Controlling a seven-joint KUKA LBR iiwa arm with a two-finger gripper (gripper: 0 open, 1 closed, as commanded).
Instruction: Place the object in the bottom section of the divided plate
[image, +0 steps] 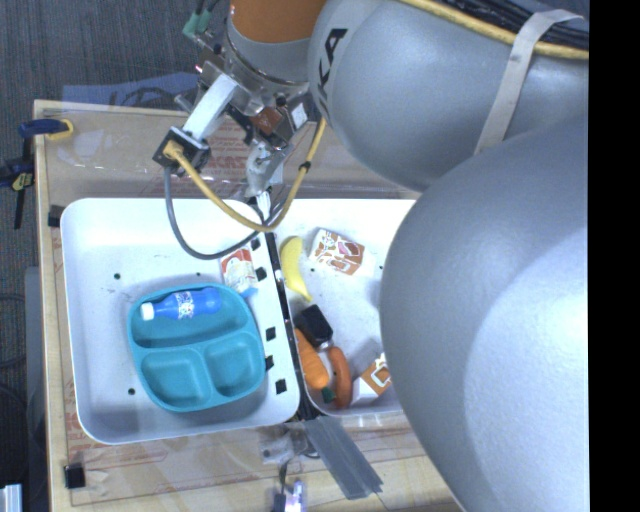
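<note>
**Observer:** Where's the hand, and has it got anything?

**Operator:** From my feed the gripper (262, 190) hangs over the far rim of the left bin (95, 270), near the wall shared by the two bins. It's small and crowded by a yellow cable (215, 195), so I can't tell how wide it stands, and I see nothing between its tips.

**Observer:** And the object?

**Operator:** I see a blue bottle (183, 306) with a white cap lying on its side in the long far section of the blue divided plate (200, 375). The two smaller sections on the near side hold nothing.

**Observer:** Anything else?

**Operator:** A red and white packet (238, 268) sits just beyond the plate. In the right bin (390, 215) I see a banana (293, 270), a printed carton (335, 252), a black block (314, 324) and a carrot (313, 366)
</note>
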